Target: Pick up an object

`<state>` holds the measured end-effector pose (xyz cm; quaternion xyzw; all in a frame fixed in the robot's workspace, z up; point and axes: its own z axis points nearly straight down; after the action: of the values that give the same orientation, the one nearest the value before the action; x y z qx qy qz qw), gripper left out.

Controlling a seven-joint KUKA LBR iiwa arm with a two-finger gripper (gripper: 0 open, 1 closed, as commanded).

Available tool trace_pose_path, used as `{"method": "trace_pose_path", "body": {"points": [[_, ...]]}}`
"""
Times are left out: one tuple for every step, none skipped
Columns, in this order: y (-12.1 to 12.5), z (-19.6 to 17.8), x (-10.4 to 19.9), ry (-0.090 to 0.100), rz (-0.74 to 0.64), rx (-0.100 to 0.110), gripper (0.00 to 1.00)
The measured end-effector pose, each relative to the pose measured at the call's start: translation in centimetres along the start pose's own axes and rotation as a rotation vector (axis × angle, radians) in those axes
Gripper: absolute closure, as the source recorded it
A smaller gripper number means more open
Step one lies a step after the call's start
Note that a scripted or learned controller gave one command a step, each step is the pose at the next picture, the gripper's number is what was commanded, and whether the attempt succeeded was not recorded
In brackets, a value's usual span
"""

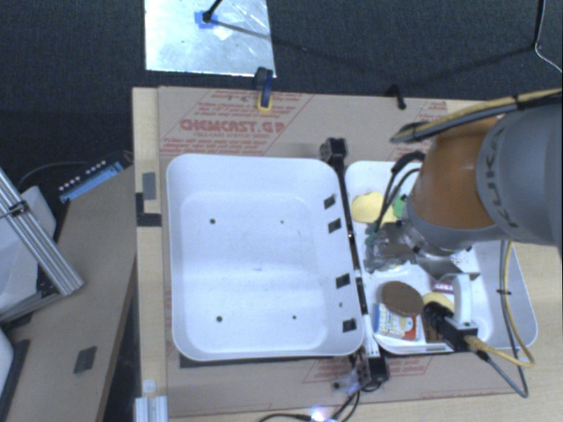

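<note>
Nearest the camera, the front edge of the bench (pixel 264 385) shows a strip of brown board with red print, and a small knot of wires lies at the foot of the seam between the two bins. The right bin (pixel 526 316) holds the things to be picked. A printed packet (pixel 396 325) lies against its front wall. A brown disc (pixel 402 297) rests on the packet's far edge, and a white pack with a red mark (pixel 450 285) lies just to the right of the disc. Above these hangs the gripper (pixel 387 251), low over the middle of that bin and near its left wall. Whether it is open or closed, or has hold of anything, cannot be told, because the arm (pixel 493 178) covers it from above. The arm's orange band and grey body hide most of the right bin's floor. A yellow lump (pixel 368 206) lies past the gripper, near the bin's far left corner. The left bin (pixel 176 236) spreads wide and white, its floor open from wall to wall, with four small dark dots on it. Black clips (pixel 334 227) run down the edge that the bins share. Farther off, the board carries large red lettering, and a blue and yellow clamp (pixel 263 89) grips its far edge. Beyond lies dark carpet (pixel 70 60) with a silver sheet (pixel 208 25) on it. To the left stands a wooden table (pixel 88 262) bearing a metal rail (pixel 35 244).
</note>
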<state>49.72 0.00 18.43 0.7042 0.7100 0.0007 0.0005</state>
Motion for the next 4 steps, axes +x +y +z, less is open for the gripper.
{"method": "trace_pose_path", "body": {"points": [[1.8, 0.0, 3.5, 0.001, 0.000, 0.000, 1.00], [3.9, -5.2, 11.6, 0.005, -0.004, -0.005, 1.00], [12.4, -3.4, 12.9, 0.000, 0.002, -0.004, 1.00], [14.2, -2.5, 17.1, 0.001, 0.001, -0.002, 1.00]]}}
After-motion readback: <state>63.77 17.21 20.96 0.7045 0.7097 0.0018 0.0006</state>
